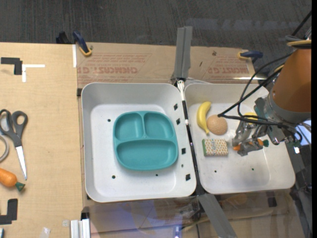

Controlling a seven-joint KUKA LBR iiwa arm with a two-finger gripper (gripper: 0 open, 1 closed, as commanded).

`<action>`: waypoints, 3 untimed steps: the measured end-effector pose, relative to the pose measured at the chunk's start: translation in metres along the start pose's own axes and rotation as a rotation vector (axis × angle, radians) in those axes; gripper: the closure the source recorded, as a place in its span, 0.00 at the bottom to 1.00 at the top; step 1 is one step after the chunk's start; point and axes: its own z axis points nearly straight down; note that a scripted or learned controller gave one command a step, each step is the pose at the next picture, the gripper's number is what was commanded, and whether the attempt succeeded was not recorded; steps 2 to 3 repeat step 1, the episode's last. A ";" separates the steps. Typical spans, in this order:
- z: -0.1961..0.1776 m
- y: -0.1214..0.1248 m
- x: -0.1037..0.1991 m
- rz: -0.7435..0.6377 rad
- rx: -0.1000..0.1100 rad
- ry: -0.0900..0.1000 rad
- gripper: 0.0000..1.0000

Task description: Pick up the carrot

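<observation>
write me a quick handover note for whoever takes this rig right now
Gripper: low in the right bin, beside the patterned block; whether it is open or shut can't be told, and nothing shows in it.
Carrot: out on the bench at the far left, below the scissors, outside both bins.
Right bin also holds a banana and a tan ball. Left bin holds a teal tray.
Done: nothing yet.
Left: reach the carrot, grasp, lift.
</observation>
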 end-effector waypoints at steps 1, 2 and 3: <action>0.018 0.041 -0.014 -0.200 -0.001 0.000 1.00; 0.018 0.041 -0.014 -0.200 -0.001 0.000 1.00; 0.018 0.041 -0.014 -0.200 -0.001 0.000 1.00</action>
